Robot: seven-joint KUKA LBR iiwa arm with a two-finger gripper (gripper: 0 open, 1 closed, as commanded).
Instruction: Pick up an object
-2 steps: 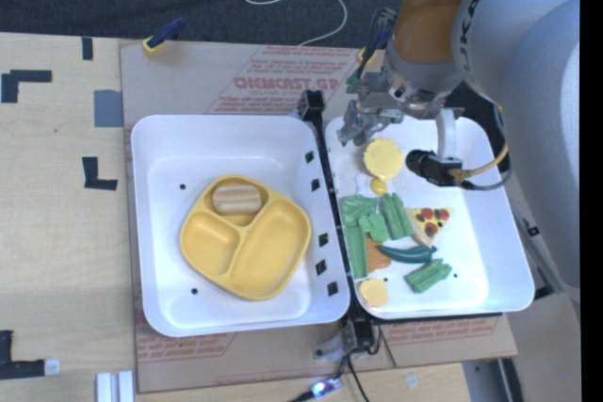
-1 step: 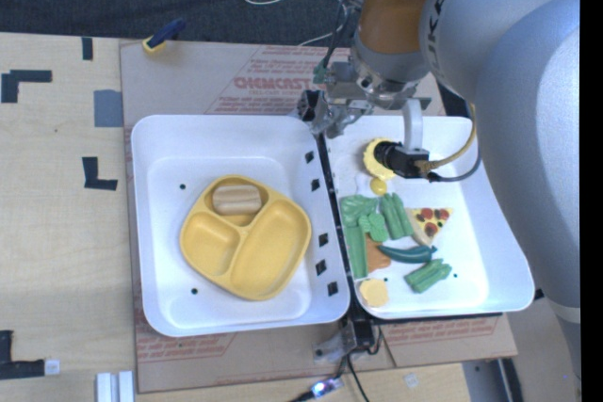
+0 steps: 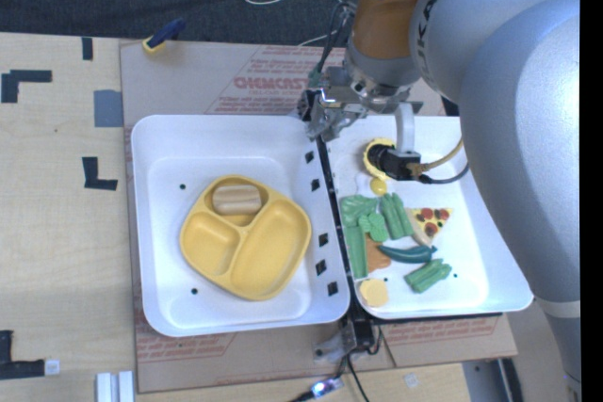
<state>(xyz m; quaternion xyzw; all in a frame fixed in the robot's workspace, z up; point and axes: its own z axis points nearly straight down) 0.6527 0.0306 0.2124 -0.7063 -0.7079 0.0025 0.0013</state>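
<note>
Camera view: the gripper (image 3: 319,120) is seen at the far end of the divider between the left bin (image 3: 151,202) and the right bin (image 3: 490,268), above the rim and nothing is seen held. Whether it is spread or closed cannot be told.

Candidates are clustered in the right bin:
- green pods (image 3: 375,219)
- pizza slice (image 3: 431,219)
- dark green vegetable (image 3: 407,251)
- yellow disc (image 3: 374,293)

The green pods are judged nearest, lying toward the near edge and slightly right of the gripper, just beside the divider. Their long axis runs roughly parallel to it.

A yellow plate (image 3: 247,245) with a tan bun (image 3: 237,198) in its far compartment is seen in the left bin, well apart.
</note>
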